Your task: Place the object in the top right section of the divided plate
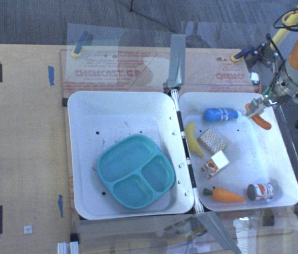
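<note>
The teal divided plate point(136, 171) lies in the left bin point(85, 110), with one large section and two smaller ones, all bare. My gripper point(254, 108) hangs over the upper right part of the right bin point(286, 163), at the end of the arm coming in from the right. A small orange-red sausage-shaped item point(263, 123) lies just under and right of the gripper tip, and I cannot tell whether they touch. A blue bottle point(220, 115) lies on its side just left of the gripper.
The right bin also holds a yellow banana point(193, 139) along its left wall, a patterned box point(212, 141), a white box point(215, 163), an orange carrot point(227, 196) and a small can point(260, 191). Cables hang by the arm point(289, 20).
</note>
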### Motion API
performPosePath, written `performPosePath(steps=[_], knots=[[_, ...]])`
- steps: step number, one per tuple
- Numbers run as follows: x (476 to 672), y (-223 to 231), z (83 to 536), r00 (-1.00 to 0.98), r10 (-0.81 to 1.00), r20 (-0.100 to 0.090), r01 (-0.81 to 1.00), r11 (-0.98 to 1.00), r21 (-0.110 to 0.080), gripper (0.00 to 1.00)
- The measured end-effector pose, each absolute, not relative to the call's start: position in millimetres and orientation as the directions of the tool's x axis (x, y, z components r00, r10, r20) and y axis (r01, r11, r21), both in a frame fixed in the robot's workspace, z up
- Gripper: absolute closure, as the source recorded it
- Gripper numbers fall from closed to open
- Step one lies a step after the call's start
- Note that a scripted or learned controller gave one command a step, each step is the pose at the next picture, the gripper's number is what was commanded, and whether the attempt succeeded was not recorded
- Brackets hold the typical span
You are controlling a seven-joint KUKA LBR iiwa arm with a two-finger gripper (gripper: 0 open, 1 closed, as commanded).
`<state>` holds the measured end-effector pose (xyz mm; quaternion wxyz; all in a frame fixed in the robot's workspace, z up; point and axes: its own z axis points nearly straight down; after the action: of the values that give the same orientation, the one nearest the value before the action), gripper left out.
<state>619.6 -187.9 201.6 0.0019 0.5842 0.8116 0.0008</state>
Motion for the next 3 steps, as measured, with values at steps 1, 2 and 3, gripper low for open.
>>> performPosePath(steps=[1, 2, 3], knots=[[615.1, -105.1, 266.3, -0.473, 0.881, -0.004, 0.881, 0.473, 0.005, 1.0], [593.1, -80.8, 230.0, -0.533, 0.846, -0.001, 0.846, 0.533, 0.002, 1.0], [573.9, 9.4, 194.9, -0.544, 0.839, 0.0, 0.839, 0.544, 0.001, 1.0]])
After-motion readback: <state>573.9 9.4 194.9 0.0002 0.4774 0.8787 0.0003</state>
